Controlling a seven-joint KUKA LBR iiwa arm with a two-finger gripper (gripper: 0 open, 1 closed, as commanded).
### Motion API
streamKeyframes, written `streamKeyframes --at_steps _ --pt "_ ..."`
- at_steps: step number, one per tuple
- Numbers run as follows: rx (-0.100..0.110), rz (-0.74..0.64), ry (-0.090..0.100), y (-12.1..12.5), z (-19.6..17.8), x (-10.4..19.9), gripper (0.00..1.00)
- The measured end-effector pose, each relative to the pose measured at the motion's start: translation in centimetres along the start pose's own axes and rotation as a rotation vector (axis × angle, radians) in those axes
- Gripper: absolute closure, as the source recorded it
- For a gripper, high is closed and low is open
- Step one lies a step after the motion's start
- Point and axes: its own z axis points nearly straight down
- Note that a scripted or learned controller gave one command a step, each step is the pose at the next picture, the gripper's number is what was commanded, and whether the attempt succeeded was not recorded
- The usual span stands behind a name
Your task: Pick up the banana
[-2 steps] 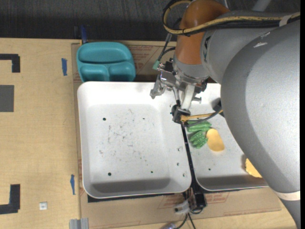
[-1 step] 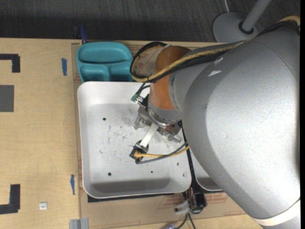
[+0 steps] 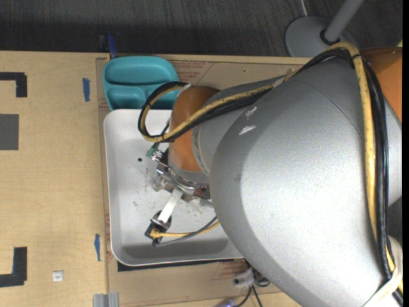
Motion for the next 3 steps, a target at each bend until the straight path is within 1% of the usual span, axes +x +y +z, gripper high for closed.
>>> streamKeyframes --at_steps 1,2,3 --pt "-0.006 0.241 0.008 -5.4 0.6 -0.9 0.00" --pt "-0.003 0.663 0.004 -5.6 -6.6 -1.0 0.00" --pt "-0.001 0.776 0.005 -5.3 0.7 -0.7 0.00"
